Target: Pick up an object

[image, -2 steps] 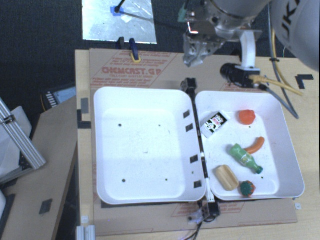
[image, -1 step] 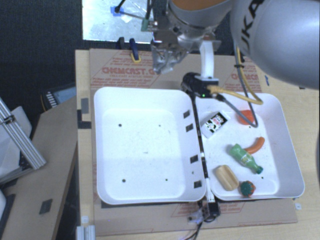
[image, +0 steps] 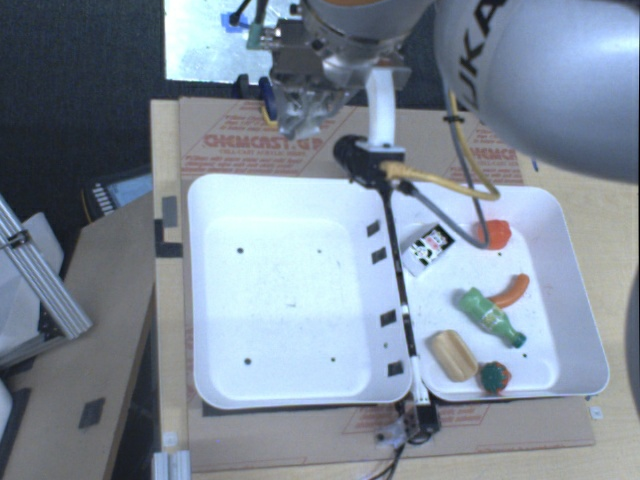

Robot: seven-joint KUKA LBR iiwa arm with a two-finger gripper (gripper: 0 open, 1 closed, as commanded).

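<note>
Six small things lie in the right bin (image: 575, 298), the landmark here: a black-and-white card (image: 429, 247) near its inner wall, an orange-red ball (image: 497, 233) by its far wall, an orange carrot (image: 511, 289) and a green bottle (image: 489, 315) toward its middle, a tan bread roll (image: 452, 354) and a red-and-green strawberry (image: 493, 376) by its near wall. The gripper (image: 300, 113) hangs high beyond the far-left corner of that bin, over the cardboard sheet (image: 240, 148); whether it is spread or pressed together I cannot tell, and nothing shows in its grasp. The step in hand looks like the approach, with no object picked yet. The next move calls for swinging over the right bin, choosing a thing that lies apart from its neighbours, such as the card or the ball, and descending squarely onto it.
</note>
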